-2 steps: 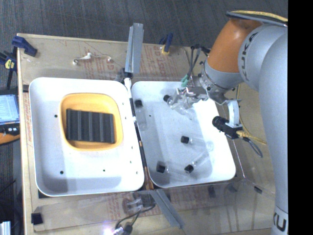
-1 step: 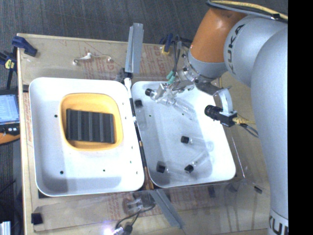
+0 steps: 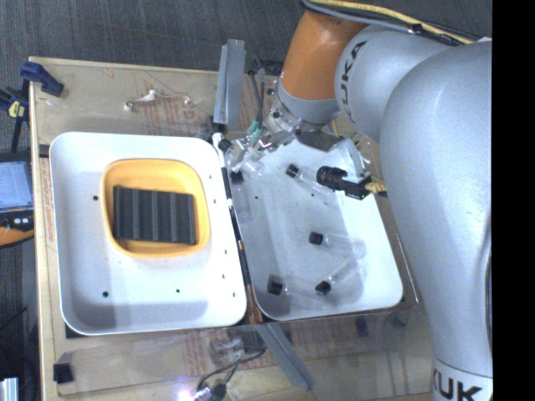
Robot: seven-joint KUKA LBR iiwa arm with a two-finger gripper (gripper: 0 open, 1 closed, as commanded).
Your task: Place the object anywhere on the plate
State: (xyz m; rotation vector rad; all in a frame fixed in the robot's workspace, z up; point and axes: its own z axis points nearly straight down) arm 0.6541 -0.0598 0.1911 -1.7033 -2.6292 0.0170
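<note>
1. Wooden bench [image 3: 109,90]; yellow plate [image 3: 117,182] inside left bin [image 3: 67,291].
2. Dark slatted block [image 3: 155,215] flat at plate's centre, seemingly delivered already.
3. Gripper [image 3: 249,147] over right bin's [image 3: 380,282] eleven o'clock corner, clear of plate; open or closed, cannot tell.

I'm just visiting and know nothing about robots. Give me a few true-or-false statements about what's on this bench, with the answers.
1. The yellow plate sits in the left bin. True.
2. A dark ridged block lies on the plate. True.
3. The gripper is above the plate. False: it is at the upper left corner of the right bin, beside the divide between the bins.
4. The right bin holds one big red ball. False: it holds several small black pieces.
</note>
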